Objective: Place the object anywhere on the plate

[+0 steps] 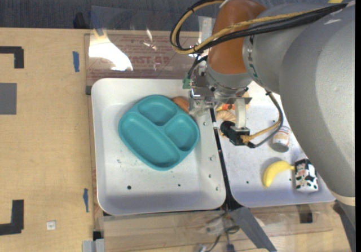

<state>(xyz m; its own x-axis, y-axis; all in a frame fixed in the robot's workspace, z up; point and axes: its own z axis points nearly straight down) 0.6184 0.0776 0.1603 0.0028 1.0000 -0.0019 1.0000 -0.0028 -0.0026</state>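
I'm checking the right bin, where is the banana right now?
The banana lies in the right bin, toward its near right corner, just left of a small black-and-white cow-patterned object.

The plate [159, 131] lies in the left bin [113, 177], toward its back right part. The arm [265, 48] reaches in from the right, over the wall between the bins. In the right bin [248, 186], a banana [274, 171] lies near the front, with a small carton [305, 176] just beside it on its right.
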